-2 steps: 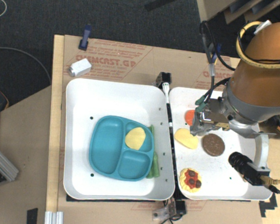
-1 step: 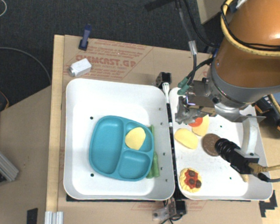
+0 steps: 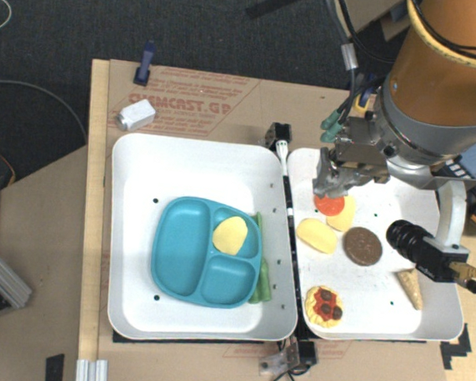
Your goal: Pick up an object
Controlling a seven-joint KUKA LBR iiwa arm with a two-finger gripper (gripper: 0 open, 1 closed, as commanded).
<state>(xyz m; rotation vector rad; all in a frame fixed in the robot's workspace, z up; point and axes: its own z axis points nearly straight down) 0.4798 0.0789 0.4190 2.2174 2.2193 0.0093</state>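
The little orange-red piece (image 3: 330,205) lies in the right bin (image 3: 438,326), right of the frame's middle, touching a pale yellow piece (image 3: 344,212), and your claw (image 3: 330,186) sits right on top of it. You cannot tell if the claw is wide or narrow. It could grab both, push the orange-red one aside, or come up with nothing.
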